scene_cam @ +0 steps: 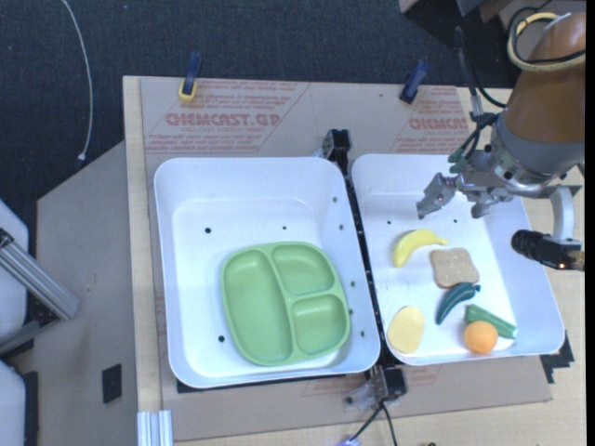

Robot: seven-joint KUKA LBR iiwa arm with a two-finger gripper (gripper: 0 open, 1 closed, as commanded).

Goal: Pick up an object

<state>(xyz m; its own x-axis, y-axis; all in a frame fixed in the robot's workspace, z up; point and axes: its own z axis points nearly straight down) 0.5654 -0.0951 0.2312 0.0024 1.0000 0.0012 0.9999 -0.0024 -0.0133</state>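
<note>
White bins are set side by side. The left bin holds a green tray. The gripper, jaws released and grasping nothing, is positioned over the far part of the right bin. Nearer lie a banana, bread, a teal pepper, a pale slice and a carrot.

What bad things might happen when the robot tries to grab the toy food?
The banana, bread slice and teal pepper lie close together, so the open hand might bump a neighbor or catch two. The flat yellow chip may slip out. The orange could roll away if nudged.
</note>
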